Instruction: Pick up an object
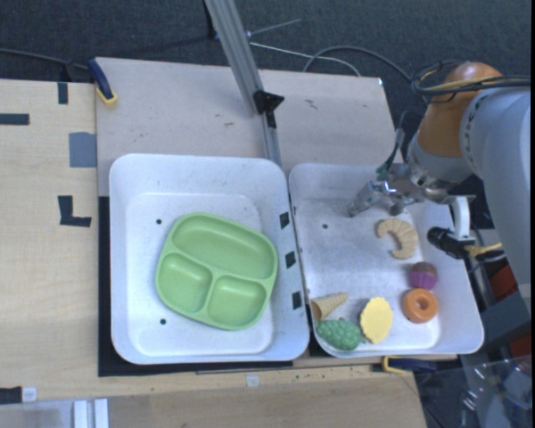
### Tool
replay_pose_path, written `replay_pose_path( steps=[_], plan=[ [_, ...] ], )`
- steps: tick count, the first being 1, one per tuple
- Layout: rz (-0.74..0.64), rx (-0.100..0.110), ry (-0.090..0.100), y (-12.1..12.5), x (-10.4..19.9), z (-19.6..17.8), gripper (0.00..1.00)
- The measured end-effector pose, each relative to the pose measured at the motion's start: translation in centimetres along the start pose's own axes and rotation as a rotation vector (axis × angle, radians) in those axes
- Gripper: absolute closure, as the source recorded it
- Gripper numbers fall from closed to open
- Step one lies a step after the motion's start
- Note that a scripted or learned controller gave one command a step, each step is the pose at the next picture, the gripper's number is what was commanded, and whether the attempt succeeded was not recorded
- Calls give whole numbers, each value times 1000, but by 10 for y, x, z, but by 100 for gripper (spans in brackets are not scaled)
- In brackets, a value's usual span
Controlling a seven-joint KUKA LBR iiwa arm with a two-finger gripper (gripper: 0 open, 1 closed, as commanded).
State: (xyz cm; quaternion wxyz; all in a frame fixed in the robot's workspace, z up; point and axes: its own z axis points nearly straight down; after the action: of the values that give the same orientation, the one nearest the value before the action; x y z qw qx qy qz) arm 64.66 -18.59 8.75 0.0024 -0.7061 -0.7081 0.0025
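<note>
A: Gripper sits low over the right bin, upper part; we see its fingers spread, nothing between them.

B: Objects?

A: We see a croissant just beside it, lower right. Purple toy, orange donut, yellow piece, green grapes, cone along the near edge. Green divided plate in the left bin.

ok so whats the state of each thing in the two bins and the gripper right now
gripper: over the right bin's far end, holding nothing visible
green divided plate: flat in the left bin, nothing on it
croissant: lying loose in the right bin
purple toy: resting by the orange donut
yellow toy: lying near the front wall
green grapes: in the front corner
cone: on its side
</note>
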Motion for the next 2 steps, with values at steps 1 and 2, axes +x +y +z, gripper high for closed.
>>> replay_pose_path(
  steps=[1, 2],
  plan=[
    [-1, -5, -1, 2, 0, -14, 100],
    [1, -10, 0, -1, 2, -57, 100]
  ],
)
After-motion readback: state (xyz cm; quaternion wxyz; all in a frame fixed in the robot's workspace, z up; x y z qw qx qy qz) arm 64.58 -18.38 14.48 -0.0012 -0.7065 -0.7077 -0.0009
